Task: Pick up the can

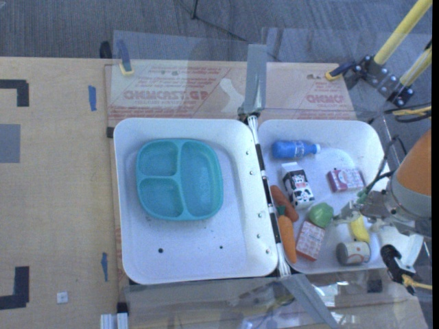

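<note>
The can (353, 253) is a small beige cylinder lying on its side near the front right corner of the right bin (329, 132). My gripper (361, 210) reaches in from the right and hovers just behind the can, over a yellow item (359, 227) that lies between them. Nothing shows in its grasp. The grey arm with its orange band (420, 170) hides the bin's right rim.
In the right bin also lie a blue bottle (293, 149), a black-and-white carton (298, 187), a pink packet (345, 179), a green fruit (319, 214), a red box (310, 240) and a carrot (287, 237). A teal divided plate (180, 179) sits in the left bin (206, 252).
</note>
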